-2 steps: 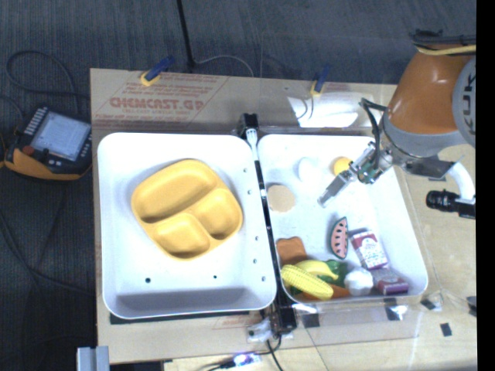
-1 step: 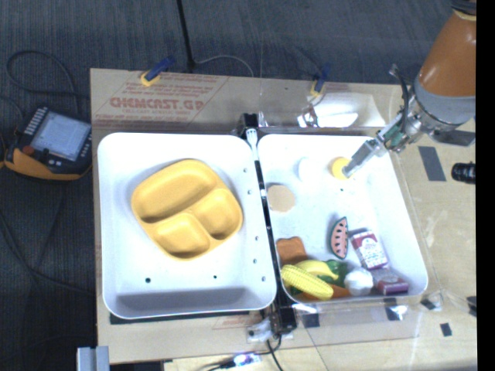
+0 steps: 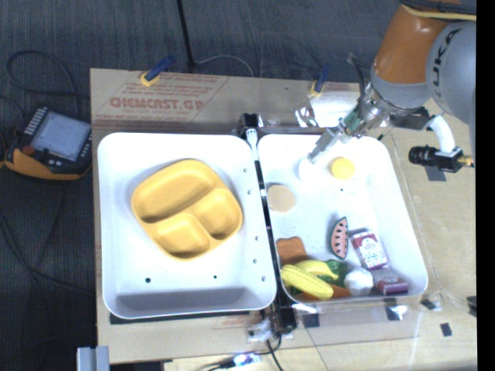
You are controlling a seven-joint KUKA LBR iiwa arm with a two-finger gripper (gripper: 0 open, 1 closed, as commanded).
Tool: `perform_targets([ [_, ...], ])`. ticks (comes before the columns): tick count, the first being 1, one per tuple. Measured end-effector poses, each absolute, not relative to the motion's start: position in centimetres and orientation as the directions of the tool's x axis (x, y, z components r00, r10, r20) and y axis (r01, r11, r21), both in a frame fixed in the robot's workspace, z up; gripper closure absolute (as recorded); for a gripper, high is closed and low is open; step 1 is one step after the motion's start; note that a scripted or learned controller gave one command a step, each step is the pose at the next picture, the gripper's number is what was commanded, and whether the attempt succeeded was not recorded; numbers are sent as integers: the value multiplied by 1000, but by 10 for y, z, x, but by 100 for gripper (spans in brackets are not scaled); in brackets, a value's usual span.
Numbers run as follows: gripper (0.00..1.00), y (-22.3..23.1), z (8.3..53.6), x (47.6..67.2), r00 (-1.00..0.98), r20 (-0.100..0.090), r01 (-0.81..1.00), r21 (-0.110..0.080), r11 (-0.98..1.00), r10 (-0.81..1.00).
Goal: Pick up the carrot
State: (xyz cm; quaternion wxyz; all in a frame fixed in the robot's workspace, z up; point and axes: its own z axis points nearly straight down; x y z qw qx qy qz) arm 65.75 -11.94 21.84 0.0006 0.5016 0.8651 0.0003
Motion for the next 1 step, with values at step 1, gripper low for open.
perform_targets([
  [1, 0, -168, 95, 654, -433, -3, 901, 1, 433, 901],
])
